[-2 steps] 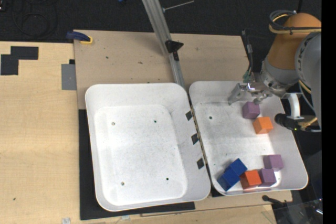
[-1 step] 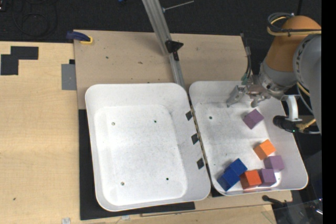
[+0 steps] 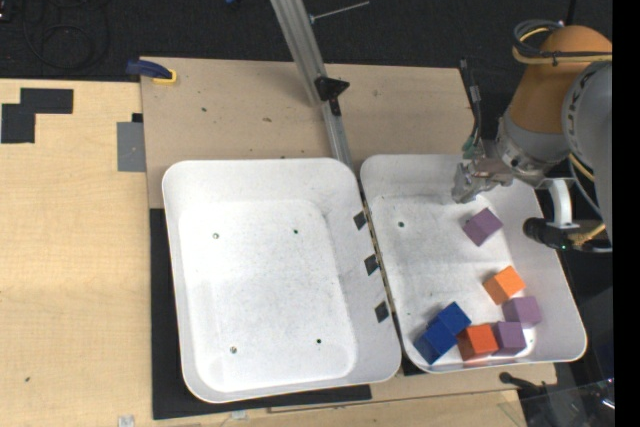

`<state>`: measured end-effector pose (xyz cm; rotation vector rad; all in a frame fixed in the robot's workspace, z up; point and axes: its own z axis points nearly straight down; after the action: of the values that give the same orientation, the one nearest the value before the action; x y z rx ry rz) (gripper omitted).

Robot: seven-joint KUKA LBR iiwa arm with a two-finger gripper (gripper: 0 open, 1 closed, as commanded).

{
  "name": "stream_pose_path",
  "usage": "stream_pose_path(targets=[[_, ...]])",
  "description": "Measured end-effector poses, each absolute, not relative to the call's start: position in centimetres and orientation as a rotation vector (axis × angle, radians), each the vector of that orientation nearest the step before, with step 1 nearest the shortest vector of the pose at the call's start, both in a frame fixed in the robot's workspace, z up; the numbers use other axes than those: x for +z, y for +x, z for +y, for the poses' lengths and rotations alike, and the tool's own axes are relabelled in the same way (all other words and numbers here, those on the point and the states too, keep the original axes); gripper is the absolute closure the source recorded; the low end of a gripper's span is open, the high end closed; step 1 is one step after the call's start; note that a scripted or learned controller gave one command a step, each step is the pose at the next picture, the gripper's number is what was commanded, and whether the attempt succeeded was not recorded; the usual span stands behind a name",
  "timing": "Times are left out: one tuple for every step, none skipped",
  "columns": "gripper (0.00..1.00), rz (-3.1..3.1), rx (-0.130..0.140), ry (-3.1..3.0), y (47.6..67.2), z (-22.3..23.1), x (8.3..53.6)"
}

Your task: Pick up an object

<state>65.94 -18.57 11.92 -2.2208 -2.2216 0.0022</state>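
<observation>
Near edge of the right bin (image 3: 560, 351): blocks are bunched in the near corner. Blue block (image 3: 442, 331) is furthest left, a red-orange block (image 3: 479, 341) is touching or just beside it, and a purple block (image 3: 511, 337) sits against that one. A bit further back are another purple block (image 3: 522, 310) and an orange block (image 3: 504, 283), close together.

Mid bin: a lone purple block (image 3: 482, 226), well apart from the cluster and tilted against the bin edges.

Far end: the gripper (image 3: 470, 183) hangs over the bin floor, just beyond that lone purple block and not touching it. Nothing is between the fingers. Can't tell from this angle whether it's spread or closed.

Left bin (image 3: 200, 180) has no blocks in it.

My read: approach step, no grasp yet. The lone purple block is the obvious target since it's nearest and has free sides. The next move needs a short shift toward the near side, fingers lined up with the block's tilted faces, then a descent and close.
</observation>
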Motion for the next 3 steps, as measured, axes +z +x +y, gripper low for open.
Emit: stream_pose_path(targets=[[1.00,-2.225,-0.003,-2.222,65.8,-18.4,16.3],[1.00,-2.225,-0.004,-2.226,66.4,-19.0,22.4],[1.00,-2.223,-0.001,-2.221,66.4,-19.1,25.2]])
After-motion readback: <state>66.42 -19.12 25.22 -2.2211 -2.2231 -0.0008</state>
